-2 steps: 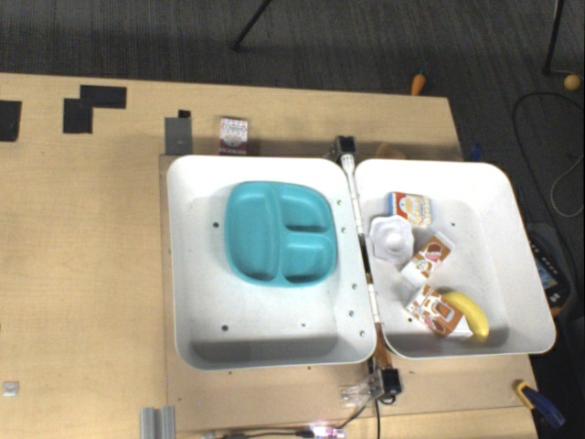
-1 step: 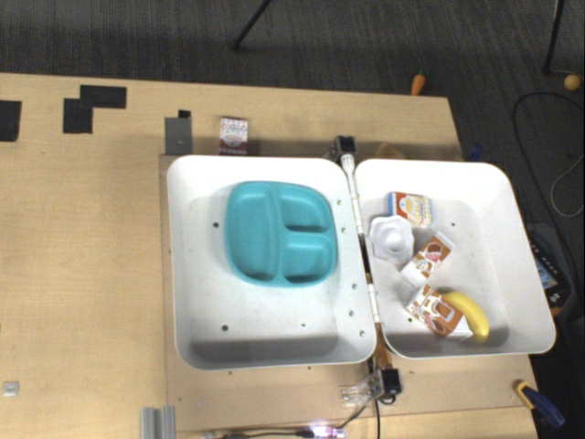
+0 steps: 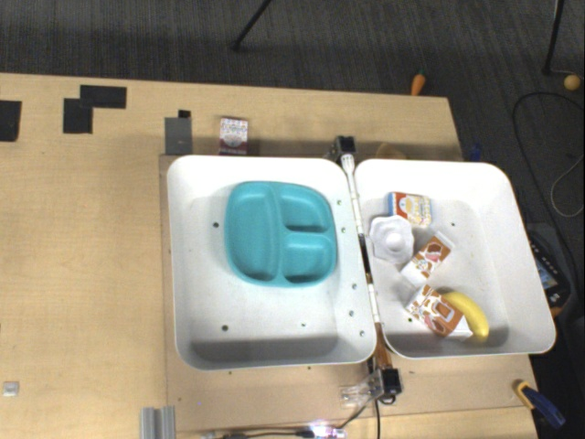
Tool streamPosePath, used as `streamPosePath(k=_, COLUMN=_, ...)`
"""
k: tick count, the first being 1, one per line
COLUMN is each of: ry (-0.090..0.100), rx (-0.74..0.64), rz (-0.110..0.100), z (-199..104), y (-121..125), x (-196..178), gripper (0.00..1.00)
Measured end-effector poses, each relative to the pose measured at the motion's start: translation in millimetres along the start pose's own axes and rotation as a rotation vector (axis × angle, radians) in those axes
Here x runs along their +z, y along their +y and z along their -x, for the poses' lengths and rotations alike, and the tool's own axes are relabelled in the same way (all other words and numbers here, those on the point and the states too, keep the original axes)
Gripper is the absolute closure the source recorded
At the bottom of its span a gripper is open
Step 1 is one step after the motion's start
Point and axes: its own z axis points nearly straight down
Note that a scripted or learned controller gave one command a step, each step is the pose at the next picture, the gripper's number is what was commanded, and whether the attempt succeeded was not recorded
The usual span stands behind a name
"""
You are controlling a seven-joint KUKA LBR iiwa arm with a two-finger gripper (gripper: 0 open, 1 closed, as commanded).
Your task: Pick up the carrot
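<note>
— What's in the camera view?

— A wooden bench (image 3: 82, 245) with two white bins touching along a middle seam. The left bin (image 3: 183, 273) holds a teal divided plate (image 3: 279, 231), lying flat near the bin's centre.

— And the right bin (image 3: 523, 273)?

— A cluster of things. A small white carton with orange print (image 3: 409, 208) sits toward the far side. Just in front of it is a white cup-like piece (image 3: 391, 239). Beside that is a brown-and-white packet (image 3: 428, 256), and a second, similar packet (image 3: 434, 311) lies nearer the front. A yellow banana (image 3: 466, 311) rests against that second packet.

— Where is the carrot?

— I cannot tell. Nothing in either bin reads clearly as one. A small orange object (image 3: 418, 83) lies just past the bench's far edge, well apart from both bins, but it is too small to name.

— The gripper: open, closed, or holding something?

— That cannot be told from this view.

— Anything else on the bench?

— A small printed tag (image 3: 234, 133) stands behind the left bin, and black patches (image 3: 91, 106) mark the far left corner.
</note>
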Motion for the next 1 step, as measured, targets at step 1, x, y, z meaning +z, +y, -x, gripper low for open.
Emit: streamPosePath(k=1, ry=-0.019, rx=-0.092, rz=-0.035, z=-39.5, y=-77.1, x=153.5, gripper=1.00)
